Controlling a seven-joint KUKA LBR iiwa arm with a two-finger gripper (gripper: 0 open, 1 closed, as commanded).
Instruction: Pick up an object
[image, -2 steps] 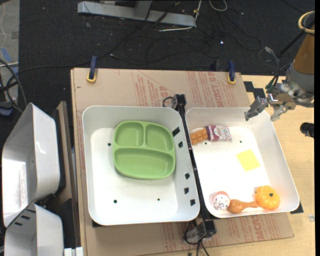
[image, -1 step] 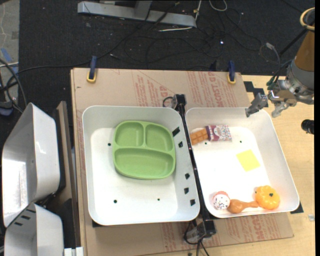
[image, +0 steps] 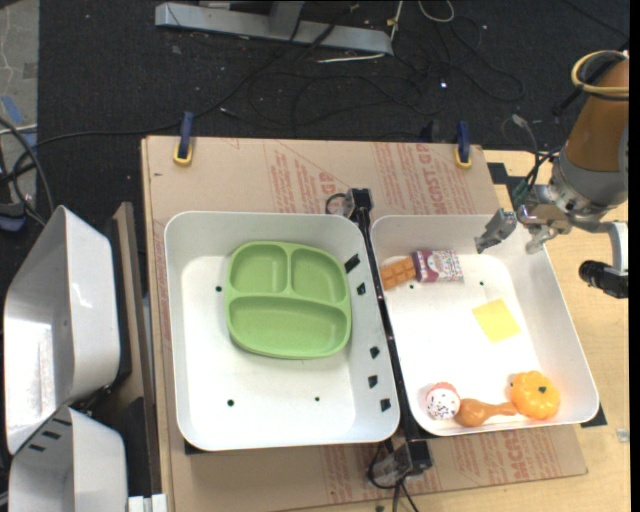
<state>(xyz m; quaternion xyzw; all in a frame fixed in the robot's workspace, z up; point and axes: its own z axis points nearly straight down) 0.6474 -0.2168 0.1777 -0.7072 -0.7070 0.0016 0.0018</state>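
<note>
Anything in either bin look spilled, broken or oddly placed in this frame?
Nothing stands out. The green divided plate lies flat in the left bin. In the right bin, the snack packet, yellow square and orange toys lie apart, intact. The gripper hovers at that bin's far rim.

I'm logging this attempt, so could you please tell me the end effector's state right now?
End effector: open, holding nothing, above the far right corner of the right bin.
</note>
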